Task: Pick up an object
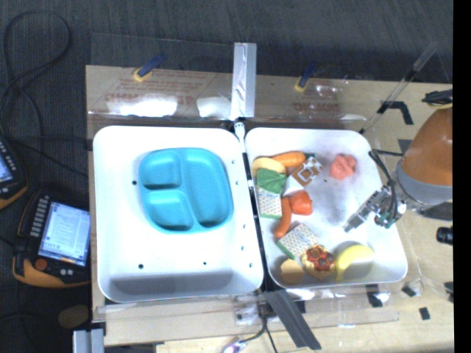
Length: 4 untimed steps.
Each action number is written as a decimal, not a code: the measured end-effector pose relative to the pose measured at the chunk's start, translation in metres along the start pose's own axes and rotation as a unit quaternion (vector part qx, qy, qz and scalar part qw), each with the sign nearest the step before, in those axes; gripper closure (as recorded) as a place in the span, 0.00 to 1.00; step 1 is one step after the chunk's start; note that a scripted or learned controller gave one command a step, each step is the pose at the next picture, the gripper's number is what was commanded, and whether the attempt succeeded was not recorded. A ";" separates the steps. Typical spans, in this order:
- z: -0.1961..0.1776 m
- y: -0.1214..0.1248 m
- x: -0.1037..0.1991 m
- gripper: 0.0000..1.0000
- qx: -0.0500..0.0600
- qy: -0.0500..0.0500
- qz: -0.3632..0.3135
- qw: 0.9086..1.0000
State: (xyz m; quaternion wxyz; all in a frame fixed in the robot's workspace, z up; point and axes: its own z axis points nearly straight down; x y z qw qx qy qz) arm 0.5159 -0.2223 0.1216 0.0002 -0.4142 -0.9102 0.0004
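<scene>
Gripper sits low at the right bin's right side; can't tell if it's released or clenched, nothing visibly in it. Nearest candidate: yellow lemon-like piece, just below-left of it toward the front edge. Pink piece lies further back-left. Blue tray in the left bin is well apart.

blue divided tray | in left bin | tablet (off-bench, left)
</scene>
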 end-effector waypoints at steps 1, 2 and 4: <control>0.030 0.028 -0.027 1.00 -0.001 -0.005 -0.184 0.983; 0.020 0.029 -0.027 1.00 -0.003 -0.007 -0.184 0.983; 0.030 -0.015 0.010 1.00 0.000 -0.009 -0.451 0.893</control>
